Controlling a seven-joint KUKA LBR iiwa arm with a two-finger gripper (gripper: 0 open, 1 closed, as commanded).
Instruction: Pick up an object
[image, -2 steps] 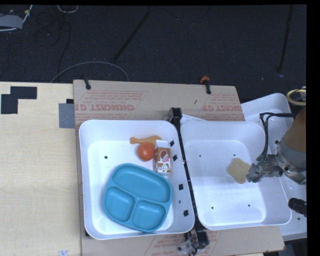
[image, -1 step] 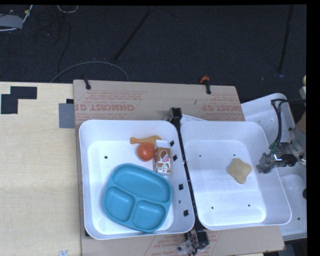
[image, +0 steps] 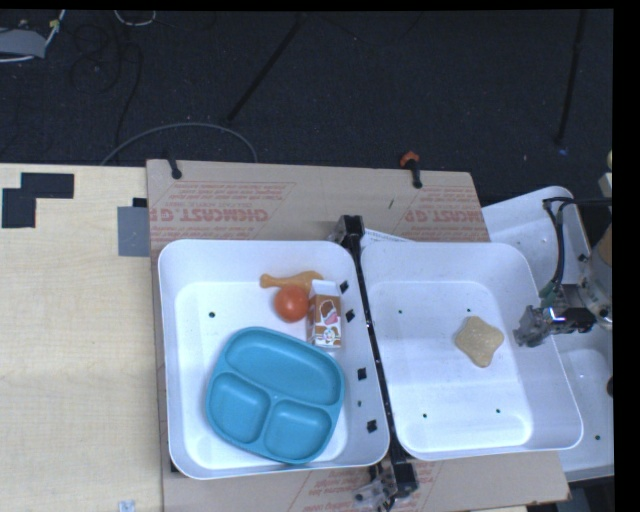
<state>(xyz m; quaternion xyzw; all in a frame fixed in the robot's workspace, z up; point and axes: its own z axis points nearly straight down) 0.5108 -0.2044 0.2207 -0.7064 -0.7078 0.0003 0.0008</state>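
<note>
Beige sponge-like lump (image: 479, 341) sits right of centre in the right bin (image: 440, 440), nearest the gripper (image: 535, 327), which hovers at that bin's right rim; can't tell its state. Watch: soft lump may squash or slip, rim could foul approach

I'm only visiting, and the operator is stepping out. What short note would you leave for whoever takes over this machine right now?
Gripper: at the right bin's right rim, holding nothing I can see.
Right bin: one beige sponge-like lump, just left of the gripper.
Left bin: blue divided plate, red ball, orange toy drumstick, small carton by the divider.
Done: nothing lifted yet.
Left: pick up an object; the lump is nearest.
</note>
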